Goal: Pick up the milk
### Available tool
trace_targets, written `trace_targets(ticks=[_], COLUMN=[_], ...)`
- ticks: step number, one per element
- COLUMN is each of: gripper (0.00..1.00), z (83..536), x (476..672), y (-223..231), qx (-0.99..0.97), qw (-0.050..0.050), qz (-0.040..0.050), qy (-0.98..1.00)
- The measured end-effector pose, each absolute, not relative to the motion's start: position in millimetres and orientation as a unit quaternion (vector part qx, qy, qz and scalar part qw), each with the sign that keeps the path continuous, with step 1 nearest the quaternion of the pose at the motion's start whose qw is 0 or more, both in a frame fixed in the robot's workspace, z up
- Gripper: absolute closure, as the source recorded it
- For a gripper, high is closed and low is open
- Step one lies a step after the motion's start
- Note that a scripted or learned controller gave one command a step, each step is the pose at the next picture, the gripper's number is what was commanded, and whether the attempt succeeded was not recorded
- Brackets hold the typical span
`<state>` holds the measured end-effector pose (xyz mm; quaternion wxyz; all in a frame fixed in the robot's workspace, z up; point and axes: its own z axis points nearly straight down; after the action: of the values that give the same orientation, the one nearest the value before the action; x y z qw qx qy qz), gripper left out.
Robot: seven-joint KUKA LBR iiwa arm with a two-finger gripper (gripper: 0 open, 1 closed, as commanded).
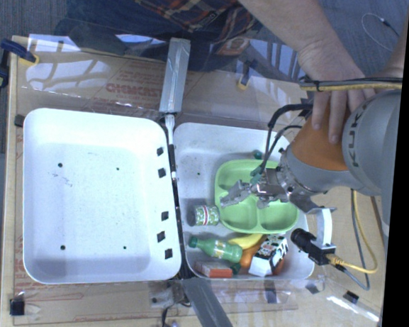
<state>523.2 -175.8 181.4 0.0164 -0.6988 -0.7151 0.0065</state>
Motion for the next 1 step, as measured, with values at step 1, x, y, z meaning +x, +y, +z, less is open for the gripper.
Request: trace_targets(ticks=[1], gripper=[0.00], z=[220.8], x=[485.9], y=[-209.1], qx=[-0.643], qw=[0.004], qz=[0.0010], qy=[-0.766])
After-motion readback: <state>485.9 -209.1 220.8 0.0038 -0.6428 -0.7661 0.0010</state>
